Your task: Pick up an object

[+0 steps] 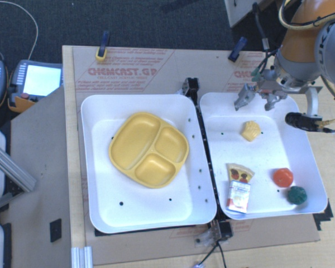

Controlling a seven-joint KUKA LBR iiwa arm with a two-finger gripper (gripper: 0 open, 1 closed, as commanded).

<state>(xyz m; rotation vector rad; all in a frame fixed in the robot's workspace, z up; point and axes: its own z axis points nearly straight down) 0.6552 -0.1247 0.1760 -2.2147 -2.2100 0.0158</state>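
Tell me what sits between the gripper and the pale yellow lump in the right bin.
Nothing: in the camera view, only bare white floor of the right bin separates the gripper from the yellow lump, which lies just below it.

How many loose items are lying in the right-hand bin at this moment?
4. A pale yellow lump lies near the far end below the gripper; a pizza slice toy with a white packet sits mid-bin; a red ball and green ball lie near the right corner.

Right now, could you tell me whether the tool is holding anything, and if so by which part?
Nothing is held. The tool hangs open over the far edge of the right bin, above the pale yellow object and apart from it.
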